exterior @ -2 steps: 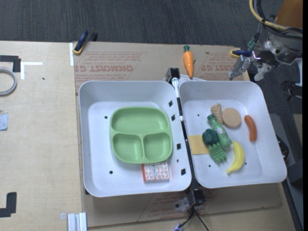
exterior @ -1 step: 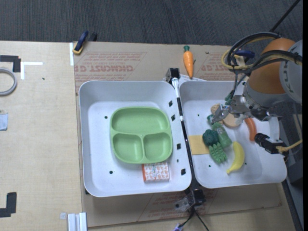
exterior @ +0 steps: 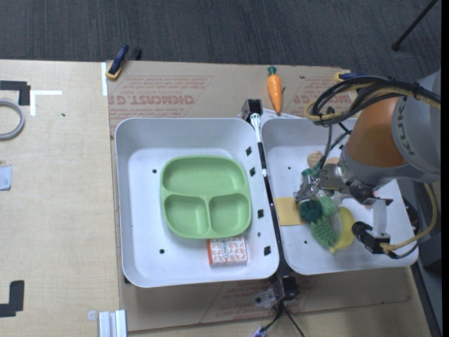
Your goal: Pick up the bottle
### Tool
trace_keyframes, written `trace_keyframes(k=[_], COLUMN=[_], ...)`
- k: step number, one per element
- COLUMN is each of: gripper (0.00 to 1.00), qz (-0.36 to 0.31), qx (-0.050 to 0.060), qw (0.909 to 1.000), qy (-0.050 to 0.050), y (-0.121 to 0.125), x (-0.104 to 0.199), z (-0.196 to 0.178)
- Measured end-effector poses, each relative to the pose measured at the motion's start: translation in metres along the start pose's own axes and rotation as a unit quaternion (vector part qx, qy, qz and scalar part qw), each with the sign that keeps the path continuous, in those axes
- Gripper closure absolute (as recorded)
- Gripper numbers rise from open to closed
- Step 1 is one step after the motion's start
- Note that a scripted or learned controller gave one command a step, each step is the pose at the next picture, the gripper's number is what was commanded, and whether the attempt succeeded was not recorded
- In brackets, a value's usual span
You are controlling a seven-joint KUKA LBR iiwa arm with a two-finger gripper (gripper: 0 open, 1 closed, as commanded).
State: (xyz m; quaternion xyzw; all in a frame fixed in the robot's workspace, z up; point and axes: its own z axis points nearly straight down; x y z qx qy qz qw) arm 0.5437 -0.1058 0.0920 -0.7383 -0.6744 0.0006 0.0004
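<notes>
Camera view from above the bench puts the two-finger gripper (exterior: pixel 310 190) low inside the right-hand white bin (exterior: pixel 295 257), on the end of the grey arm with the orange band (exterior: pixel 379 135). Its metal tip is tangled against clutter from my seat, so whether the jaws stand wide or narrow I cannot tell, and I see nothing clearly held between them.

The likeliest thing for the task is the green, knobbly, elongated bottle-like item (exterior: pixel 323 225). I judge that from its shape alone and cannot be sure of it. It lies just below the gripper tip, on the side toward the bin's near wall. Its darker end sits right under the tip, either touching or hidden a little behind it; I cannot say which. Its long axis runs at a slant, away from the tip toward the near right corner.

A curved yellow banana-shaped toy (exterior: pixel 344 232) lies against the far side of that green item from the gripper. A flat pale-yellow square (exterior: pixel 285 211) lies just beside the tip toward the other bin.

My reading is that the next move needs the jaws set across that slanted axis, with a small shift toward the near wall to meet the body rather than its end. The banana crowding one flank could catch on a jaw.
</notes>
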Motion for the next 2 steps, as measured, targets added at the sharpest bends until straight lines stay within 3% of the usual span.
trace_keyframes(k=[1, 2], gripper=[1.00, 1.00], qz=[0.001, 0.097], qx=[0.000, 0.000], qw=[1.0000, 0.9953], qy=[0.000, 0.000], y=[0.000, -0.020], x=[-0.001, 0.069], z=[-0.010, -0.100])
